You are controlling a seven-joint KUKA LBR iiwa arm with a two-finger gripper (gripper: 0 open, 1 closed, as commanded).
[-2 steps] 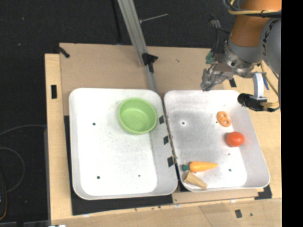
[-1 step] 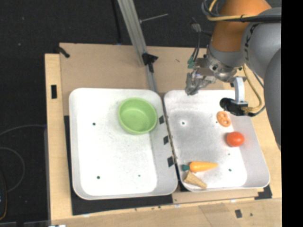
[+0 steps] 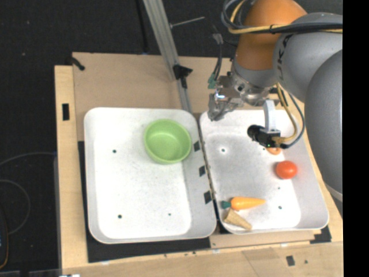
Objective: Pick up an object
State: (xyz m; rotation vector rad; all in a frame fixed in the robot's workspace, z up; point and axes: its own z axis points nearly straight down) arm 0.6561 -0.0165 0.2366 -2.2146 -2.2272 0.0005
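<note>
Over the right bin's point(image 3: 300, 212) far-left corner, at about eleven o'clock of its floor, hangs the gripper point(image 3: 218, 111); whether its jaws are spread or closed I cannot tell, as they are small and dark against the metal wrist, and nothing can be seen between them. Above it sit the silver wrist flange and the orange band of the arm point(image 3: 271, 22), with cables looping down its right side. Just beside the gripper, at three o'clock from it, a black fitting on the cable hangs over the bin floor, touching or overlapping a small orange-red piece that is too hidden to name. A red tomato-like ball point(image 3: 286, 169) lies toward four o'clock, well apart from the gripper. Near the bin's front edge at six o'clock lies a toy carrot point(image 3: 248, 202), long axis running nine to three, green stem end pointing to nine, tapered tip to three. Touching it on the near side is a tan wedge point(image 3: 238, 219). A green bowl point(image 3: 168, 141) stands upright in the left bin point(image 3: 115, 212). No writing is legible anywhere.
</note>
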